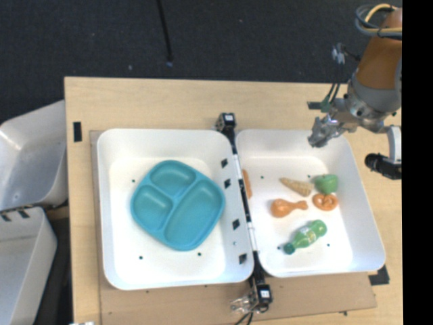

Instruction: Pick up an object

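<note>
Currently: gripper (320, 135) above right bin (362, 249) far rim | touching nothing

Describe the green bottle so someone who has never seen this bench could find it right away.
Look in the right-hand white bin, the one without the blue divided plate. The green bottle lies on its side nearest that bin's front edge, below the orange drumstick-shaped toy. It is the longest green item there, with a pale label, unlike the small round green toy farther back.
</note>
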